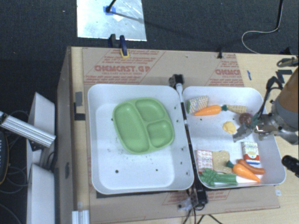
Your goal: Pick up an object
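Camera view: the gripper [246, 131] hangs low over the right bin [243, 93], toward its right edge, with the arm [287, 104] reaching in from that side. Whether it is open or closed cannot be told, and nothing can be seen held in it. The pick therefore reads as not yet done: every object lies on the bin floor. Closest to the gripper are a yellow piece [229, 127] just beside it toward the bin's middle, a dark round piece [245, 118] at its far side, and a small carton [251, 153] on its near side; any of these could be the target. Along the far edge lies a carrot [208, 110]; the near edge holds a second carrot [245, 171] and a green vegetable [219, 178]. The left bin [105, 171] carries a green divided plate [143, 124].
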Available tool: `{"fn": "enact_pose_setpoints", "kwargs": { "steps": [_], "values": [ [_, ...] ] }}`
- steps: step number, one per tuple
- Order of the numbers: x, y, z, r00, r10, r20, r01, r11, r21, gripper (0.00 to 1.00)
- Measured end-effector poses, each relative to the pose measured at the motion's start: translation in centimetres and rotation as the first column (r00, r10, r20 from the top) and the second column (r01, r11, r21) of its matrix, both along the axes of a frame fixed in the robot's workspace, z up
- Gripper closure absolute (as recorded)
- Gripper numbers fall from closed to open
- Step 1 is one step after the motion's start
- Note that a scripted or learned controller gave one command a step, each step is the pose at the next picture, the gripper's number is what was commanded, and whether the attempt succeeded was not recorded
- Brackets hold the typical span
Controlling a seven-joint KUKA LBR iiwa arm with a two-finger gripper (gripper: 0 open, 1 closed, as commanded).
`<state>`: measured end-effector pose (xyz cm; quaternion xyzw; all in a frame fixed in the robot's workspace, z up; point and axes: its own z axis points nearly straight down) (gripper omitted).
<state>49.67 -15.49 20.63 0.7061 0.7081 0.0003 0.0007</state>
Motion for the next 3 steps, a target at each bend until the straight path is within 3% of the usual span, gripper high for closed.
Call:
{"fn": "enact_pose_setpoints", "kwargs": {
  "steps": [1,2,3],
  "values": [
    [4.9,0.6,-12.2,1.0,0.0,0.001,0.0,1.0,0.0,0.0],
    [14.0,2.1,-12.1,1.0,0.002,0.002,-0.002,1.0,0.0,0.0],
    [14.0,2.0,-11.0,1.0,0.005,0.004,-0.005,1.0,-0.001,1.0]
  ]
}}
